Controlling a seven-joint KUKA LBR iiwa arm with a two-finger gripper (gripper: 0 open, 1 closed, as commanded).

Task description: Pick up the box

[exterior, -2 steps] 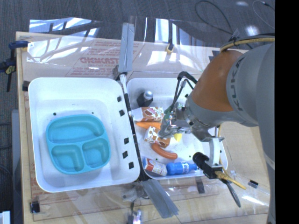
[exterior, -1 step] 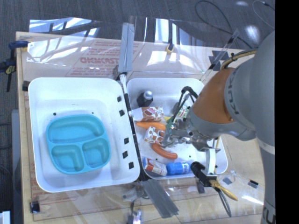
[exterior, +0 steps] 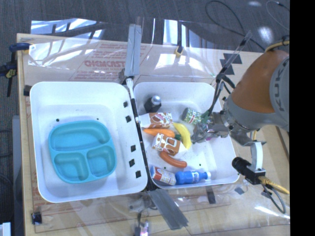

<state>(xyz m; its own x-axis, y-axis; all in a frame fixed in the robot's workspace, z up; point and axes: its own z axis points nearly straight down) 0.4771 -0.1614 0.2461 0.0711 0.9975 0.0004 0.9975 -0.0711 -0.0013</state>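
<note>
The box (exterior: 166,144), a small white and orange carton, lies near the middle of the right bin (exterior: 222,167). It sits between a carrot (exterior: 158,131) above it and a red sausage (exterior: 173,160) below it. My gripper (exterior: 201,132) reaches in from the right and hangs low over the bin, just right of a yellow banana (exterior: 183,134) and below a green can (exterior: 192,116). The banana lies between the gripper and the box, and the gripper is clear of the box. Nothing shows held in it.
A second red and white packet (exterior: 161,118) and a dark round can (exterior: 155,102) lie toward the bin's back left. A blue-capped bottle (exterior: 184,177) lies along the front wall. The left bin (exterior: 39,112) holds a blue compartment tray (exterior: 81,150).
</note>
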